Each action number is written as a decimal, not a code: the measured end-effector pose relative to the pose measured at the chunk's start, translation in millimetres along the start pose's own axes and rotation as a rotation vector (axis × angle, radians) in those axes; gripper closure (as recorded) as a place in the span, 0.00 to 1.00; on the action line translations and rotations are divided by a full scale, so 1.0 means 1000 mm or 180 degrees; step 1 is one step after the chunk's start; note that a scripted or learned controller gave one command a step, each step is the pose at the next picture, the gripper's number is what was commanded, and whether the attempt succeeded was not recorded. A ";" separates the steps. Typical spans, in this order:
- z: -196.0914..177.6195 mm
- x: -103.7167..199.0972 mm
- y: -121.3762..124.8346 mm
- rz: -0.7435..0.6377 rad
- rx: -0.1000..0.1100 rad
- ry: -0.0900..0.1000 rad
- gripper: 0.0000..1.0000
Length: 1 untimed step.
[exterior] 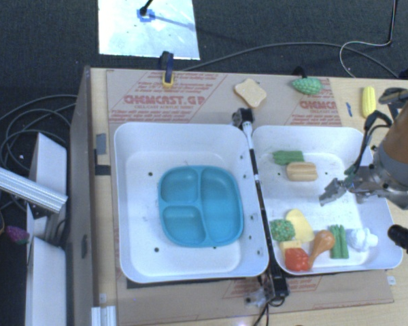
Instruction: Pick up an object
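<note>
The right bin (347, 140) holds toy food: a green piece (287, 157) with a tan bread roll (301, 172) just below it at the back, and along the front a broccoli (281, 229), a yellow piece (299, 221), a red tomato (296, 259), a chicken drumstick (319, 243), green beans (338, 242) and a small white object (361, 238). My gripper (333, 191) hangs over the middle of the right bin, right of the bread roll and above the beans. Nothing shows between its fingers.
The left bin (132, 182) holds a blue divided plate (200, 205). On the bench behind the bins lie a toast slice (250, 92), a green toy (307, 85) and a corn cob (368, 101). Cables run along the left side.
</note>
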<state>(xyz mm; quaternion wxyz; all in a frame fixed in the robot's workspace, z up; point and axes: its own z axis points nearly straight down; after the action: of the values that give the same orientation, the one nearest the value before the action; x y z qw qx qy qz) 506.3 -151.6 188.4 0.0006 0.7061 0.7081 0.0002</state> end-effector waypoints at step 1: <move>0.033 0.022 0.054 -0.0005 0.0001 0.0004 0.00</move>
<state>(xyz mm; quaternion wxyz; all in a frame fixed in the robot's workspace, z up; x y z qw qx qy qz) 560.7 -129.1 155.7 0.0001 0.7056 0.7086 0.0005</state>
